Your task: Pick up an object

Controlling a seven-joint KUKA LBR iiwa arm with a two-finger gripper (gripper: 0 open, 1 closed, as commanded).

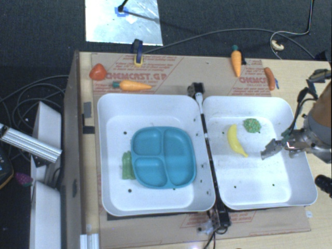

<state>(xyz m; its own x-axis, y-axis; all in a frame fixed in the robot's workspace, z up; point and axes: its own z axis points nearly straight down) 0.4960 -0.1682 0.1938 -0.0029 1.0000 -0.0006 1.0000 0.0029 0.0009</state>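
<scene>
You see two white bins side by side on the worktop (171, 224). The left bin (111, 139) holds a blue divided plate (163, 157) at its centre, with a green item (127, 166) lying against the plate's left edge. The right bin (259, 191) holds a yellow banana (236, 140) in its upper left area and a small green leafy object (252, 125) just beside it, toward the upper right. The arm (321, 113) enters from the right, and its gripper (272, 149) sits low over the right side of the right bin, to the right of the banana and apart from it. You cannot tell from this view how the gripper is set; nothing is visible in it. Behind the bins, the cardboard carries two carrots (132, 85) (236, 62), a red item (98, 72) and an orange sausage-shaped item (270, 78)
</scene>
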